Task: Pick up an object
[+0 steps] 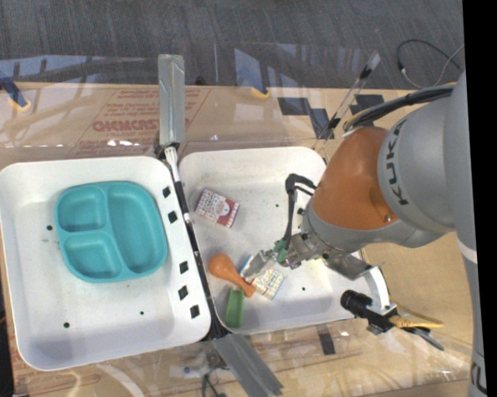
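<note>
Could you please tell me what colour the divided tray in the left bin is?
The divided tray is teal, seen clearly in the camera view.

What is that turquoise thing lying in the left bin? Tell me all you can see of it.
It is a teal divided tray, plastic by its look, with rounded corners and three compartments: two smaller ones stacked on one side and one long one beside them. It lies flat and right way up, slightly turned, in the upper middle of the left bin. Its compartments hold nothing. It touches only the bin floor.
</note>
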{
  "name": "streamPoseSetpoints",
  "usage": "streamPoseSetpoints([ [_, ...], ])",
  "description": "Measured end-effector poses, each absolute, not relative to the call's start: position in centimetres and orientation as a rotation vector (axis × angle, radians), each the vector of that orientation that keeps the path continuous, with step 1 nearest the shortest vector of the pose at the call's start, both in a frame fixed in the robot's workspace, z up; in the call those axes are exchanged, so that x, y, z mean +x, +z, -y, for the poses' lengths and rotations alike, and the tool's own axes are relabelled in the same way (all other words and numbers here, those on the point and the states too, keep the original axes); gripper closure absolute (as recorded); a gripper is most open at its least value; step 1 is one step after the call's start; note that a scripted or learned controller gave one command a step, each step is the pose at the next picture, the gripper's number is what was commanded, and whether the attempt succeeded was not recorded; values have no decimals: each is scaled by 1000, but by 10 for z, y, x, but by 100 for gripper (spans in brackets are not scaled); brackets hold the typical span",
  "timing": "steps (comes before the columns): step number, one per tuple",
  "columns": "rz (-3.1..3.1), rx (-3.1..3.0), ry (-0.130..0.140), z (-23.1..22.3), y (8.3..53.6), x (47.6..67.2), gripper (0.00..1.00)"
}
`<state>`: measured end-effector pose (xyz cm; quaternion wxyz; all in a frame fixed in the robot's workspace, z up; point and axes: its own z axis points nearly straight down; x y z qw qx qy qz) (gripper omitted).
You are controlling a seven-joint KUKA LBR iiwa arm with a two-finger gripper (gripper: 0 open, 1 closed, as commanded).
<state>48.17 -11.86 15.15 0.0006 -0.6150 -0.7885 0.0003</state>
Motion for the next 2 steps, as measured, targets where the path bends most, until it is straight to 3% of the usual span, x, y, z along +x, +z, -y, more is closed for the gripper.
streamPoseSetpoints([
  [1,2481,-1938,-4,122,94,479,0],
  [2,2484,-1929,-5,121,104,479,100],
])
